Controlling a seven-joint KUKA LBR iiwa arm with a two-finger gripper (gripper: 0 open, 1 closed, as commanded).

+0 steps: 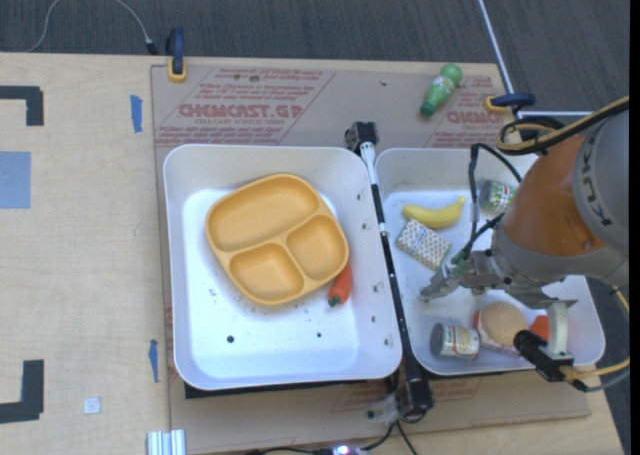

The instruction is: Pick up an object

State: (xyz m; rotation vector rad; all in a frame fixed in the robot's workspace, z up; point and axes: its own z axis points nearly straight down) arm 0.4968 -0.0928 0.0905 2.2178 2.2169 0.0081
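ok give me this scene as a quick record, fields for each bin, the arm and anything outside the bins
left bin: white shallow bin holding a yellow three-compartment plastic plate with a small orange carrot toy at its lower right edge
right bin: white shallow bin holding a yellow toy banana, a checkered white packet, a small labelled can on its side and a tan round bun-like toy
arm: grey, orange-banded arm over the right bin
tool: low over the bin floor, below the packet
outside bins: green plastic bottle lying on the board

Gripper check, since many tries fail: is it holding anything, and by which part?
Nothing is held. The gripper hangs over the right bin floor with no object between its fingers, below the patterned packet.
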